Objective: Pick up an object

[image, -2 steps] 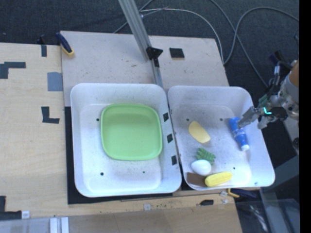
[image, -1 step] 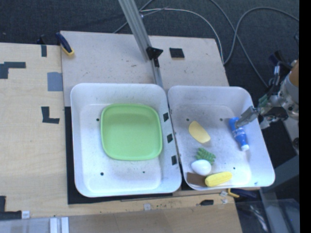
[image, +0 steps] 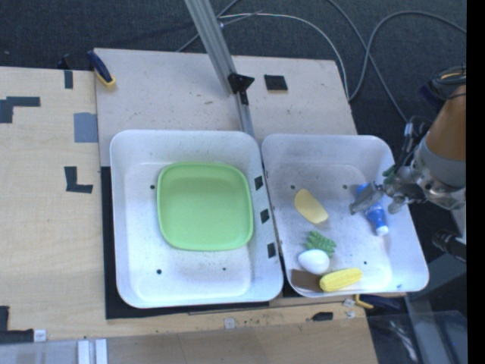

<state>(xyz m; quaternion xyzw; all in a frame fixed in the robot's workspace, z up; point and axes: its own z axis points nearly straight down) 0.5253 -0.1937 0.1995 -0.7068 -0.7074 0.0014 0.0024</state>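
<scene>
hovering gripper (image: pixel 369 200) partly hides a blue object (image: pixel 377 220); cannot tell its grip, arm cropped.

Light even and fairly bright, diffuse, from overhead. No hard shadows. Soft, faint shading under the plate (image: pixel 204 205) and along the inner walls of both bins (image: pixel 125 203). White bins read slightly blue-grey; mild cool cast overall. No blown glare; a weak sheen on the plate's rim and on the egg (image: pixel 313 261). Dark floor at top stays readable, cables visible against it.

Sharpness modest. Low resolution, fine grain, slightly soft edges everywhere. The claw (image: pixel 371 197) and arm (image: pixel 443 150) at right look smeared, details hard to separate. Counter (image: pixel 45 173) wood grain barely resolved. Straight edges stay straight; little distortion at borders.
</scene>
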